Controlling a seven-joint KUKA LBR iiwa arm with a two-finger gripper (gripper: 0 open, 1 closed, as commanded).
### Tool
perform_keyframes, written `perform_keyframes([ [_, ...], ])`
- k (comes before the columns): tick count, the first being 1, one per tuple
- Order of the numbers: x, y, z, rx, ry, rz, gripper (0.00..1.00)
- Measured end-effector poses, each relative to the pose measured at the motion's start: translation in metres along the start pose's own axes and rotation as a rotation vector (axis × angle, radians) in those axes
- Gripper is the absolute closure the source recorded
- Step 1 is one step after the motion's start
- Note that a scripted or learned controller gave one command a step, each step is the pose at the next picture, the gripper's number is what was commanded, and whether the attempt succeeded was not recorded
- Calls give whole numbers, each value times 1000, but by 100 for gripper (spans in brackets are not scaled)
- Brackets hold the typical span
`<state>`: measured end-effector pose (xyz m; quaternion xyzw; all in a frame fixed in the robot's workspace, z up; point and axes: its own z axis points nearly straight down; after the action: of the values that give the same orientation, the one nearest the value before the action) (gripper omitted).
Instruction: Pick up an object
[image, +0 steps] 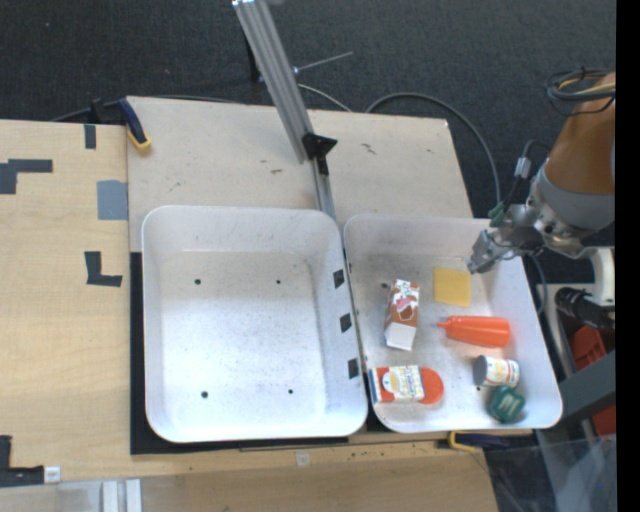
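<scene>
In the right bin (372, 248) lie a yellow square sponge (452, 287), a small red and white carton (402, 313), an orange bottle (478, 329), a red and white packet (407, 384), a small white jar (497, 372) and a dark green object (506, 405). My gripper (481, 255) hangs over the bin's upper right part, just right of and above the yellow sponge. I see nothing held at its tip.
The left bin (160, 300) lies beside the right one. A slanted metal rail (285, 90) runs from the top down to where the two bins meet. Cables trail behind the bench at the upper right.
</scene>
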<state>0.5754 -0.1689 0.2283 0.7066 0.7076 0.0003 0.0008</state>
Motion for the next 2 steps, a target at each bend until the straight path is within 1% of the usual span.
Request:
perform_keyframes([
  [1, 47, 2, 8, 4, 2, -4, 100],
  [2, 101, 11, -3, 1, 3, -6, 100],
])
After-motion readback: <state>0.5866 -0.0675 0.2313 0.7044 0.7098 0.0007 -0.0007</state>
